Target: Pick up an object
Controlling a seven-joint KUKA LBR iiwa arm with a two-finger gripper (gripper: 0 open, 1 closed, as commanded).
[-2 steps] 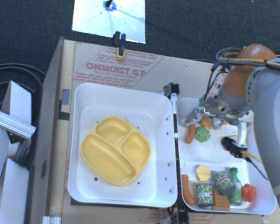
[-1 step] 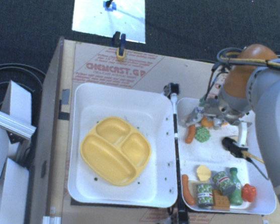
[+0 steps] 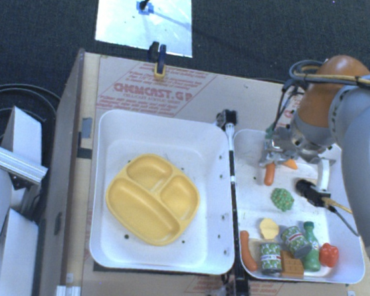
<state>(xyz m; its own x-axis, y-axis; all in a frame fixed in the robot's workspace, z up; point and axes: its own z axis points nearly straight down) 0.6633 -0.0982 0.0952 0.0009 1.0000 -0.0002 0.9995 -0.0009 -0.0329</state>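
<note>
My gripper is low over the back left part of the right bin. A small red-orange stick-shaped piece stands on end directly under it, its top meeting the gripper's tip. Whether it is gripped or just lies on the bin floor below is unclear. A small orange piece sits just to the gripper's right. A green bumpy ball lies in the middle of the bin.
The right bin's front holds a yellow piece, an orange sausage, two cans, a green bottle, a red pepper and a brown block. A yellow divided plate lies in the left bin.
</note>
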